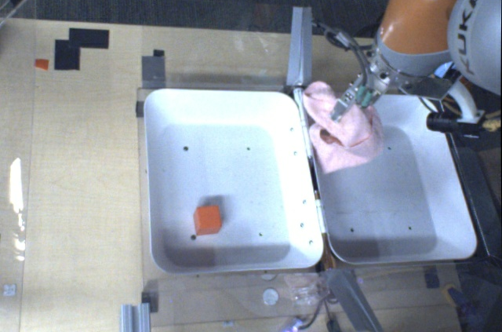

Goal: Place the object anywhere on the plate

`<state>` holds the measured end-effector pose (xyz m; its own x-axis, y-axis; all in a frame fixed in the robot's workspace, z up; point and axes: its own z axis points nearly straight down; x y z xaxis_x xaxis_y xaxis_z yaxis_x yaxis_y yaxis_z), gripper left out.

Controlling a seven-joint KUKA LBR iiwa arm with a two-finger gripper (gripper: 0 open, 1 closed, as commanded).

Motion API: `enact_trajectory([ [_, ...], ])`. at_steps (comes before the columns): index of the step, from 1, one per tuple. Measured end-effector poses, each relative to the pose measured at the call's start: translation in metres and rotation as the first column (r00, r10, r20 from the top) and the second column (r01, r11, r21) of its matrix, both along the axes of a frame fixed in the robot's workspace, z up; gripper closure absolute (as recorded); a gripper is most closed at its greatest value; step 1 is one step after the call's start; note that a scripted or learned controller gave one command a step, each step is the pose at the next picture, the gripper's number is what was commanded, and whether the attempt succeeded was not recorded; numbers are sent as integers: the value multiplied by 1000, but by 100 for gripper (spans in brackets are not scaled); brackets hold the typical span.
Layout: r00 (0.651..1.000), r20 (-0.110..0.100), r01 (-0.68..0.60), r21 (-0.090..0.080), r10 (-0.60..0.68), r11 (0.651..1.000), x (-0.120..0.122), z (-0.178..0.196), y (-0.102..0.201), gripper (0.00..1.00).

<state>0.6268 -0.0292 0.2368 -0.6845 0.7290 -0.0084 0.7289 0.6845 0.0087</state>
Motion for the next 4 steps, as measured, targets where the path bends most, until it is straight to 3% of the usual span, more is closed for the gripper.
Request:
enact_trajectory([
  [1, 920, -1, -392, -3, 392, 920, 1, -10, 50, 100],
  [2, 695, 1, -719, -7, 719, 695, 7, 1, 100, 100],
  [3, 680, -1, -733, -5, 733, 680, 9, -4, 153, 100],
  [4, 680, -1, -733, -6, 733, 680, 9, -3, 152, 0],
])
